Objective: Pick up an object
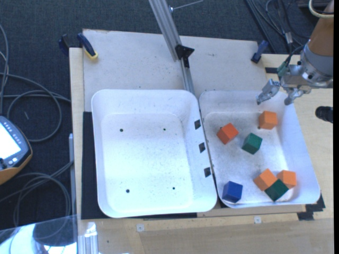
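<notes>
My gripper (278,96) hangs over the far right corner of the right bin (301,142), fingers spread open with nothing between them. Just below it lies an orange block (268,120). Another orange block (228,133) and a green block (252,143) sit near the bin's middle. At the near end are a blue block (232,191), two orange blocks (264,179) (287,178) and a dark green block (276,190) pressed together.
The left bin (106,142) lies beside the right one, with small black clips along the shared edge. A slanted metal pole (168,25) crosses the back of the bench. Blue clamps (87,45) (259,51) hold the board's far corners.
</notes>
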You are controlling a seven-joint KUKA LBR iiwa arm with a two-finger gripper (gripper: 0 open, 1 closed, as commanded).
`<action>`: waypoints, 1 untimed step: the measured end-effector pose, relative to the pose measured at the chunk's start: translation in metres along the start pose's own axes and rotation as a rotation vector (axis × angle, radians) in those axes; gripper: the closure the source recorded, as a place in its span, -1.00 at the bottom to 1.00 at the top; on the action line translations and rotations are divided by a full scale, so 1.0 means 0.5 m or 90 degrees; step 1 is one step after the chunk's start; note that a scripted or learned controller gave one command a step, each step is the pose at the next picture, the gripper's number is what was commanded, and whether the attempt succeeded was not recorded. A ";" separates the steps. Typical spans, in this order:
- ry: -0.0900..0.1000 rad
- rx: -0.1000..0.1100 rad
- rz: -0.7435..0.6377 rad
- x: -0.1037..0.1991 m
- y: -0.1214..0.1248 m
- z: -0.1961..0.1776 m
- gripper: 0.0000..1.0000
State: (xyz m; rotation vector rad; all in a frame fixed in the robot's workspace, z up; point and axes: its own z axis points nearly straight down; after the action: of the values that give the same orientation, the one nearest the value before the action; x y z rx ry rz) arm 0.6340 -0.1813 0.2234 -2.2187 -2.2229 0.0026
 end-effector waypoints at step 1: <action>0.003 0.005 0.002 -0.004 -0.087 0.255 -1.00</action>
State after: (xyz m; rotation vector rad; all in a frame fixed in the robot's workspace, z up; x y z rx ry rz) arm 0.5901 -0.1833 0.0961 -2.2163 -2.2136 0.0064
